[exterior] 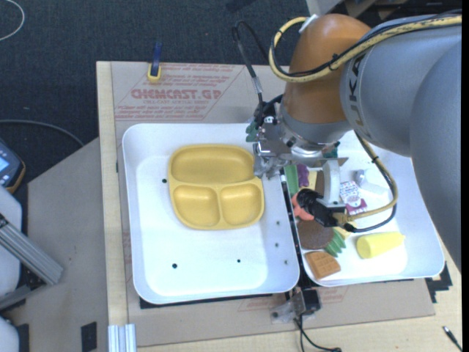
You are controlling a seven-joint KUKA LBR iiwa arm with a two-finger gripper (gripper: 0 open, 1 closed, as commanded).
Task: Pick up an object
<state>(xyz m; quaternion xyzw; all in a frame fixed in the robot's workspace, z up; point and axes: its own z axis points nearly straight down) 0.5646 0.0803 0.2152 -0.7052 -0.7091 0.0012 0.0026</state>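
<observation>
A yellow three-compartment plate (216, 184) lies in the left white bin (198, 270). My gripper (268, 160) hangs under the orange wrist band, low over the divide between the two bins, right beside the plate's right rim. The right bin (410, 262) holds several small items: a yellow block (379, 244), an orange-red piece (303, 200), a brown disc (315, 234), a green piece (336, 243), a tan cracker-like square (322, 264) and a white and purple packet (350, 192). The arm hides the far part of the right bin.
The big grey arm (410, 72) covers the upper right of the view. A cardboard sheet (176, 90) lies behind the left bin, with a blue and yellow clamp (155, 63) at its far edge. Black cables (370, 211) loop over the right bin's items.
</observation>
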